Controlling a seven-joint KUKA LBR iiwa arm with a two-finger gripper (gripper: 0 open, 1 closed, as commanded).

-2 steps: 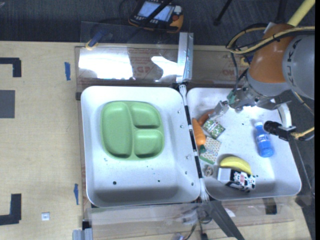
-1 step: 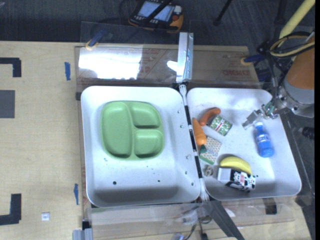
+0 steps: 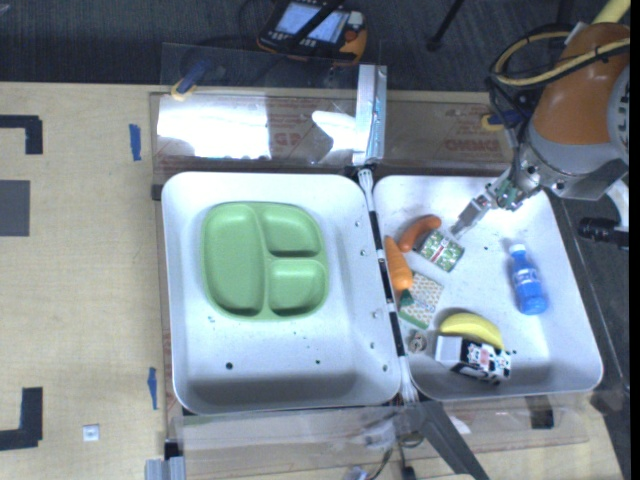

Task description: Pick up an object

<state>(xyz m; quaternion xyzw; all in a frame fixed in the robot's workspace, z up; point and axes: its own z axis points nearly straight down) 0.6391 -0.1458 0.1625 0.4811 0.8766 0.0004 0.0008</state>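
My gripper (image 3: 462,223) reaches down-left from the grey wrist and orange band (image 3: 575,98) into the right bin (image 3: 570,268). Its tip hangs just above and to the right of a green-and-white packet (image 3: 441,252), with nothing seen in it. Beside the packet lie a brown sausage-like piece (image 3: 419,230) and an orange carrot (image 3: 399,266). A blue bottle (image 3: 526,280) lies to the right. A yellow banana (image 3: 472,326) and a black-and-white toy (image 3: 481,359) sit near the front wall. A checkered card (image 3: 422,298) lies below the packet.
The left bin (image 3: 190,358) holds a green divided plate (image 3: 265,258). A ridge (image 3: 383,268) separates the two bins. A clear panel and metal bracket (image 3: 368,113) stand behind them. Cables (image 3: 525,53) loop near the arm at the upper right.
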